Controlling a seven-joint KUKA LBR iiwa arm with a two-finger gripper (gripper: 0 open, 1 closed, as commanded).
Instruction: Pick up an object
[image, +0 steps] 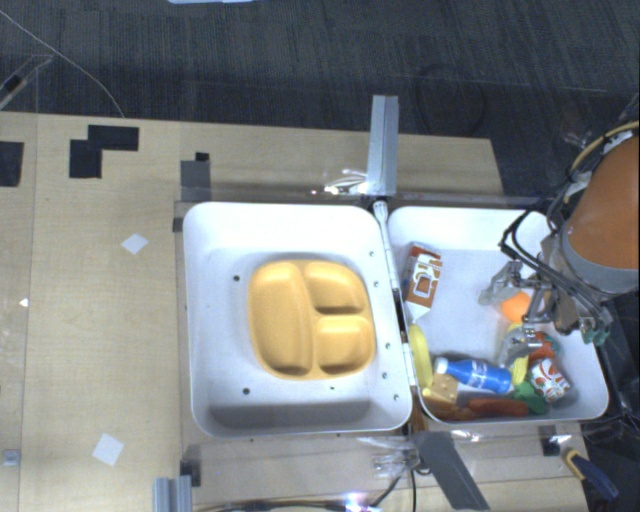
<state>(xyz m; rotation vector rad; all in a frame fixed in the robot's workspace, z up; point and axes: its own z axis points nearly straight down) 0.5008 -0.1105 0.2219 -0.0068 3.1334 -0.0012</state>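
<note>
**Currently: gripper standing over an orange ball in the right bin**

Presently the gripper (518, 318) is hanging low inside the right bin (455, 232), toward its right side. Its two metal fingers (497, 288) are standing apart, one toward the far wall and one toward the near wall, and a small orange ball (513, 306) is lying in the gap between them. Whether the fingers are touching the ball cannot be told; they are not pressing closed on it.

Just beside the near finger, a red and white packet (548, 378) is lying against the bin's right wall. To its left, a blue and white bottle (476, 375) is lying on its side, with a green item (530, 398) and a dark red item (490, 406) along the near wall. A yellow banana-like piece (420, 357) is resting against the bin's left wall, touching the cluster. Farther back, well apart from the gripper, an orange and white carton (424, 276) is lying alone near the left wall.

Black cables are looping above the gripper, and the arm (605, 220), with its orange band, is reaching in from the right.

The left bin (210, 300) is sitting touching the right bin along their shared rim. It is holding a yellow divided tray (305, 318) with three compartments, lying flat at its middle. Both bins are resting on a wooden bench (90, 300).
</note>
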